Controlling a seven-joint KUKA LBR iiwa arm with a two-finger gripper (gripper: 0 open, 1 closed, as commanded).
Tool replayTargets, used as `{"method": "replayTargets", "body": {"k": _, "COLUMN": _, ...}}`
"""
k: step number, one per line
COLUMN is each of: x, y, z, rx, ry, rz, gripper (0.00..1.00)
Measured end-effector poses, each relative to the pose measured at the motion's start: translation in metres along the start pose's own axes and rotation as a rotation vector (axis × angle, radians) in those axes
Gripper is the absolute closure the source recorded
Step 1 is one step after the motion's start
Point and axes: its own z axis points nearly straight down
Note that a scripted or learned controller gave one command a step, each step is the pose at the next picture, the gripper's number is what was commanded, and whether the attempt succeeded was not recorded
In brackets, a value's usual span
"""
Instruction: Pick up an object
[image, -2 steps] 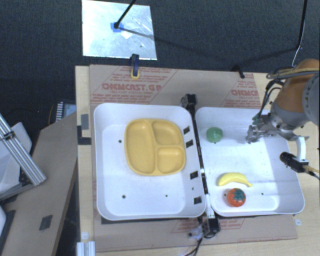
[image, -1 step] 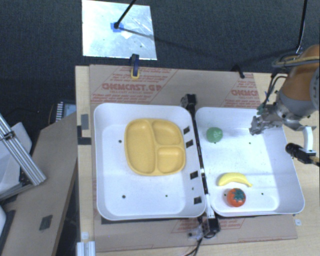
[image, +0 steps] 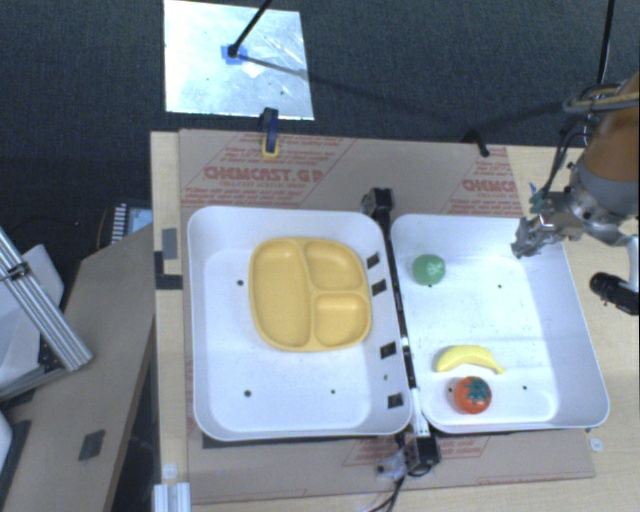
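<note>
The tool (image: 530, 240) holds nothing; its opening I cannot tell. Nearest it, the green ball (image: 429, 268) looks light, smooth, roll-prone: pinch across its middle.

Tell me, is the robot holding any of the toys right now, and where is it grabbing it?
No, nothing is held. The gripper is over the far right corner of the right bin, away from the green ball, banana and tomato.

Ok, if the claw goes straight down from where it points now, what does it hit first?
Probably the bare white floor of the right bin near its far right corner; the claw hangs well right of the green ball. Depth is uncertain.
</note>
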Motion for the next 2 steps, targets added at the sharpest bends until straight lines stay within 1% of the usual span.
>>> {"method": "replayTargets", "body": {"k": 1, "x": -0.009, "y": 0.006, "z": -0.05, "rx": -0.001, "ry": -0.001, "rz": -0.001, "gripper": 1.0}}
{"method": "replayTargets", "body": {"k": 2, "x": 0.047, "y": 0.0, "z": -0.058, "rx": 0.004, "ry": 0.003, "rz": -0.004, "gripper": 1.0}}
